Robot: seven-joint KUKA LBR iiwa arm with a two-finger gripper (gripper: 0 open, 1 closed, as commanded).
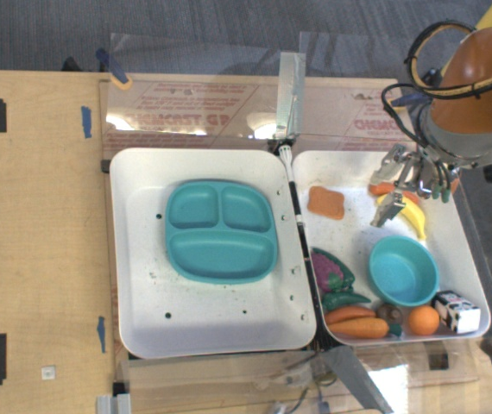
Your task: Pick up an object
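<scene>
Pincer, in the upper right of the frame over the right bin, has fingers apart and straddles the banana, so descend vertically, centre the fruit between the fingers, then close before lifting clear of the teal bowl.

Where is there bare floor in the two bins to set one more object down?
Left bin: bare strips on every side of the teal divided plate. Right bin: a small patch between the orange slab and the teal bowl. Crowded: its near edge with the carrots and orange, and under the pincer.
</scene>
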